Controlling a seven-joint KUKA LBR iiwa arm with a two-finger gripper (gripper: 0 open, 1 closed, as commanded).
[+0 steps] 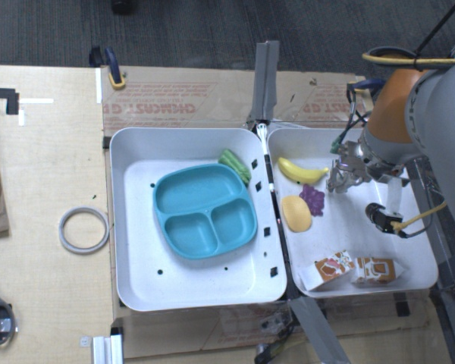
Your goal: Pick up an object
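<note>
The pincer is seen low over the right bin, just beside a banana; whether it is spread cannot be told. Purple grapes, a yellow lemon and a carton are scattered nearby. A blue divided plate is held in the left bin.

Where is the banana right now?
The banana lies in the right bin, near its upper left corner, just above the purple grapes and left of the pincer.
</note>
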